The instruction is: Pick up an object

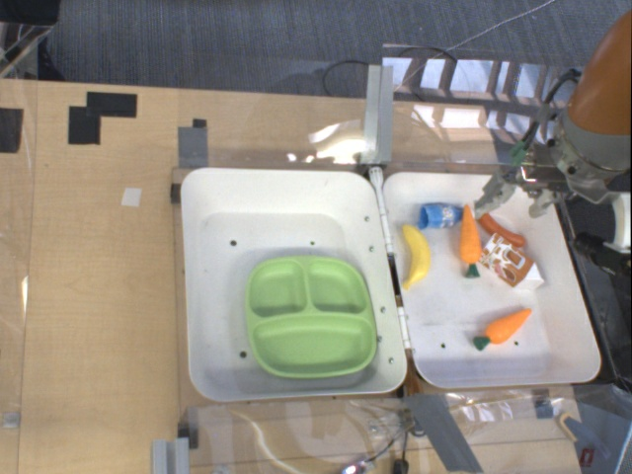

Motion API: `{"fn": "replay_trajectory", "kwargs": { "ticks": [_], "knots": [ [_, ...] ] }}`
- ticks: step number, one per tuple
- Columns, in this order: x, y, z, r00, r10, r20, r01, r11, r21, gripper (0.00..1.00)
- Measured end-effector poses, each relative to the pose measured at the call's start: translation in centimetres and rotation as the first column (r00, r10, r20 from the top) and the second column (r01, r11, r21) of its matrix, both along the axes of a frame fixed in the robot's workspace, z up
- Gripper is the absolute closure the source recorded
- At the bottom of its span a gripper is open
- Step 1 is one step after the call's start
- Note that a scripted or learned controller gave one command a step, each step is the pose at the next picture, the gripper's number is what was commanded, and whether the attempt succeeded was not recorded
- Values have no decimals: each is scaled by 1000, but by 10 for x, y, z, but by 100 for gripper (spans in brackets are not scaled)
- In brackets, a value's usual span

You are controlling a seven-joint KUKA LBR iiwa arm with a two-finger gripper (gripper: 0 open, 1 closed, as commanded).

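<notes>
Hand (513, 194) hovering over the right bin's (553, 368) far edge, fingers spread wide, nothing between them. Below it: blue can (439, 215), banana (418, 255), carrot (469, 237) touching a snack packet (508, 260), second carrot (506, 327) nearer the front. Green divided plate (311, 316) in the left bin (212, 265) (well apart).

Colours across the 2 white bins

The left bin (207, 265) is white and holds a light green divided plate (311, 316); the right bin (553, 354) is white too, with a yellow banana (417, 255), a blue can (440, 215) bearing a pale label, 2 orange carrots, far (469, 239) and near (507, 327), both with dark green tops, and an orange-brown packet (507, 258) with white markings. The bench (89, 294) is pale wood-toned with black squares at far left.
</notes>
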State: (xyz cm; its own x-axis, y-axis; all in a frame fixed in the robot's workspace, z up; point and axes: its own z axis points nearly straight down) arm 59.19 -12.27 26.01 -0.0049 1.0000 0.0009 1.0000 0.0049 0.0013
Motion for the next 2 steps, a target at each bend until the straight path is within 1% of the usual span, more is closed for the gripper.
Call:
{"fn": "replay_trajectory", "kwargs": {
  "ticks": [1,2],
  "knots": [
    [6,-2,-149,959,284,3,-284,959,-2,0],
    [7,-2,-138,959,284,7,-284,959,-2,100]
  ]
}}
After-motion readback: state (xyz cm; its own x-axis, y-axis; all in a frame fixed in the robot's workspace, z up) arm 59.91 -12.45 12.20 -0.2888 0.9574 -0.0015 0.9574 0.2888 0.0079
